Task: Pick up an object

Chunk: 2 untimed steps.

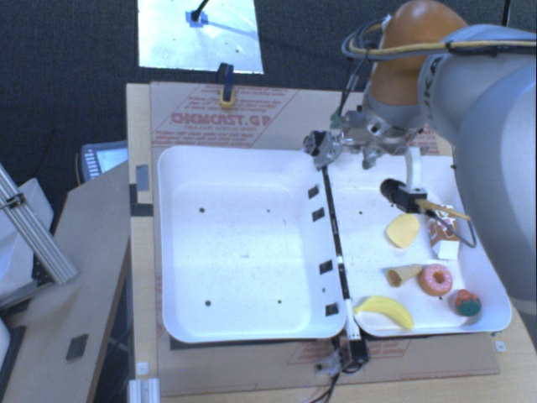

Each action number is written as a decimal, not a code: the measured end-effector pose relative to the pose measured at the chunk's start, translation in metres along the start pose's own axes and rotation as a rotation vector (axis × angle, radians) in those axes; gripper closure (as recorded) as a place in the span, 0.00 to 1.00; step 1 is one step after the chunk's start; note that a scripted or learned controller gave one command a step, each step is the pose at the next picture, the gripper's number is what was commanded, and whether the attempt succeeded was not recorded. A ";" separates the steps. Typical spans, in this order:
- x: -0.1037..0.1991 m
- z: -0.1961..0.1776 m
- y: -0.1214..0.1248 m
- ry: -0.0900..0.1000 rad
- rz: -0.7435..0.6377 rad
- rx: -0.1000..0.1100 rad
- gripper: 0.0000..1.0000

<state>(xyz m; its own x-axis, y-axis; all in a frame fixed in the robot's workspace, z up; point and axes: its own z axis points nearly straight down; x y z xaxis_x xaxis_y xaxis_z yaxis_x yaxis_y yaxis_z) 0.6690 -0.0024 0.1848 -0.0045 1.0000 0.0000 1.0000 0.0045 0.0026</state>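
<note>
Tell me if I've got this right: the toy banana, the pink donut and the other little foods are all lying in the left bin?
Not quite. The camera view shows the banana, the donut and the other little foods lying in the right bin, not the left bin.

Even overhead light is washing the two white bins (243, 250) w/ soft, faint shadows. Metal sheet (200, 22) past the bench's far edge is glaring bright. Arm (478, 99) at right is looking blurry, out of focus; pic is grainy, low-res overall.
</note>
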 end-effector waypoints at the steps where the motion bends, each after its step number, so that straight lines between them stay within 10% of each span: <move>1: 0.000 0.000 0.000 0.000 0.000 0.000 0.00; 2: 0.000 0.000 0.000 0.000 0.000 0.000 0.00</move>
<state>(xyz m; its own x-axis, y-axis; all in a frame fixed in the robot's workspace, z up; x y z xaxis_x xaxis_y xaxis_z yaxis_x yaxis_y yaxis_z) 0.6690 -0.0024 0.1848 -0.0045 1.0000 0.0000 1.0000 0.0045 0.0026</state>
